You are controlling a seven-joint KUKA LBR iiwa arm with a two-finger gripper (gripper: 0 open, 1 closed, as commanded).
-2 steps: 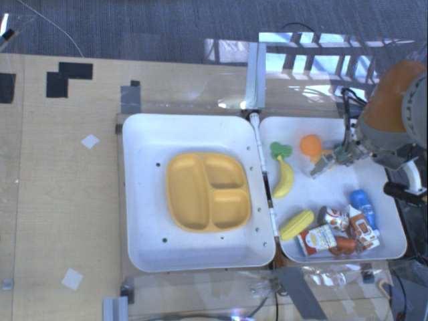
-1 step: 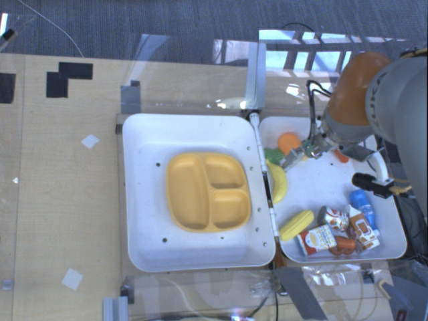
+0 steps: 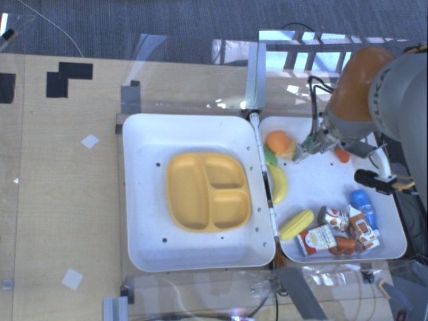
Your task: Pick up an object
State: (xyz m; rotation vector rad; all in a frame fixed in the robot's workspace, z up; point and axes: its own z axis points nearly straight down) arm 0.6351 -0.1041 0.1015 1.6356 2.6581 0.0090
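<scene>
My gripper (image 3: 306, 148) hangs low in the far part of the right bin (image 3: 314, 186), just right of an orange fruit (image 3: 278, 142). The view does not settle whether it touches the orange. A green piece (image 3: 269, 158) lies under the orange, and a yellow banana (image 3: 278, 184) lies along the bin's left wall. A corn cob (image 3: 296, 225) rests nearer the front. At the front right sit a small carton (image 3: 317, 239), a blue bottle (image 3: 360, 200) and a brown and white pack (image 3: 362, 229). A small red item (image 3: 342, 156) lies right of the gripper.
The left bin (image 3: 147, 246) holds a yellow divided plate (image 3: 207, 191). The grey arm with its orange band (image 3: 358, 89) comes in over the right bin's far right corner. A metal divider (image 3: 264, 179) separates the bins.
</scene>
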